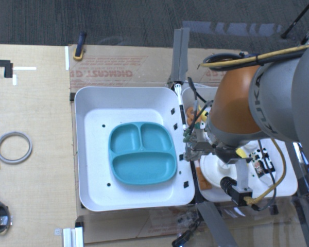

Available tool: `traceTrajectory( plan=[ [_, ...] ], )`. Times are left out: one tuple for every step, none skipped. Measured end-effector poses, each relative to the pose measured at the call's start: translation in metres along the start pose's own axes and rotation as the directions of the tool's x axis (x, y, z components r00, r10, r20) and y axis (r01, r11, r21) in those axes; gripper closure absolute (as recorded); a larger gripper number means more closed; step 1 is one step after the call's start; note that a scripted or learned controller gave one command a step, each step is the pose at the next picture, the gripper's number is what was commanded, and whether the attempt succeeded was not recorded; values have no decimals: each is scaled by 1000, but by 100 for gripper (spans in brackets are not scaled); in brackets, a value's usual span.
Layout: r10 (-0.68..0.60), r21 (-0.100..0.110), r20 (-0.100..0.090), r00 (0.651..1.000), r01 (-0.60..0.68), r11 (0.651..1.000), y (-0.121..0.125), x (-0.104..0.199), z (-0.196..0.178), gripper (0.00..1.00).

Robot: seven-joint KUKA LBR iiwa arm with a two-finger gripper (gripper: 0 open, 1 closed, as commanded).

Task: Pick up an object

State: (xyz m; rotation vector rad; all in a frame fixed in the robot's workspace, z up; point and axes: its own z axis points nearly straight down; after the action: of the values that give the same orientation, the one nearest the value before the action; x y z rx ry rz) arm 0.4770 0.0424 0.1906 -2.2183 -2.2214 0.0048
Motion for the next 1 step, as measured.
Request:
traceTrajectory(
  plan=[
    [0,0,0,1000,0,1000,0,15,0,100]
  ],
)
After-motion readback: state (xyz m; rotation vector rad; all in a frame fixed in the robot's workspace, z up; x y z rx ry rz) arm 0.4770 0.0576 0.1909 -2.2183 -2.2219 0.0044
